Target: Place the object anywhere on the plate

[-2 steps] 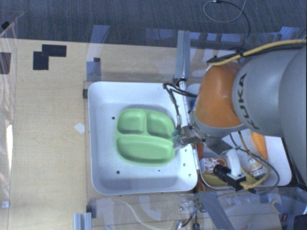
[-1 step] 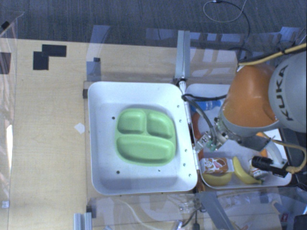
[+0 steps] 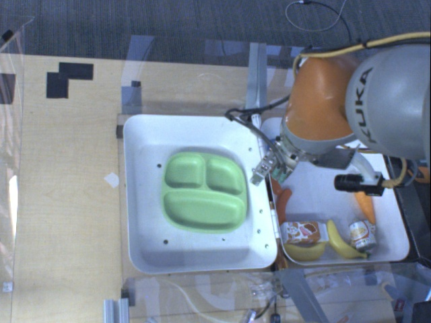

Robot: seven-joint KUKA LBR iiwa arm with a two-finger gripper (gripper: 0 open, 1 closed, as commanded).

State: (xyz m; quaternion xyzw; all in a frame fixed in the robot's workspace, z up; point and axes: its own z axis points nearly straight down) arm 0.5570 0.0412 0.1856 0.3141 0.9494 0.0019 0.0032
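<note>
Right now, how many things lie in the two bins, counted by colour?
Green: 1, the plate
Yellow: 2, the bananas
Orange: 2, the carrot-like pieces
Printed labels: 2, the can and the packet
Total: 7

A light wooden bench top (image 3: 60, 180) fills the left and middle, marked with 2 black tape patches (image 3: 69, 78) near its far edge. Beyond it lies dark blue-grey carpet (image 3: 168, 9), where a thin black cable (image 3: 316, 12) loops. Clear plastic panels (image 3: 13, 113) edge the bench.
</note>
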